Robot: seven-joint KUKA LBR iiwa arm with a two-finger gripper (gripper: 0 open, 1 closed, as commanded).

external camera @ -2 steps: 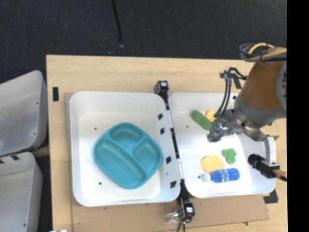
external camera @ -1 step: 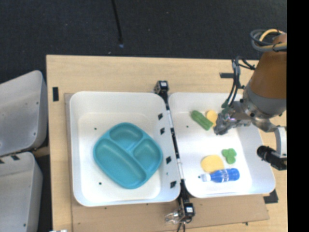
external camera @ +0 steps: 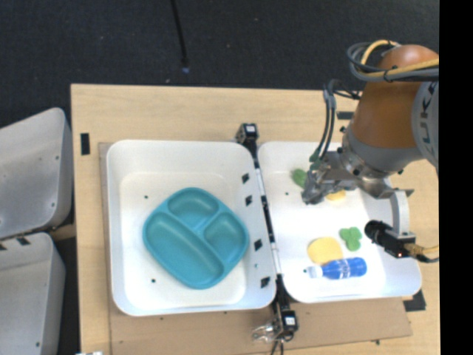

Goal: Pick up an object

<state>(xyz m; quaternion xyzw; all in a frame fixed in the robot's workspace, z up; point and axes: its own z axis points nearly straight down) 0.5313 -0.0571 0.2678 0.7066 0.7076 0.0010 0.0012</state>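
The grey arm with its orange band comes in from the right and bends down over the right bin [external camera: 292, 291]. Its gripper [external camera: 316, 191] is low in the upper part of this bin, between a small green piece [external camera: 298, 176] and a small yellow piece [external camera: 336, 195].

Nearer the front lie a yellow object [external camera: 324, 249], a green toy [external camera: 350, 236] and a blue bottle [external camera: 339, 269]. The left bin [external camera: 118, 272] holds a teal divided plate [external camera: 195, 236].

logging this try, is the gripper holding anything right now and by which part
It cannot be told. The gripper is low in the right bin, next to a small green object and a yellow piece, but the view shows nothing clearly held.
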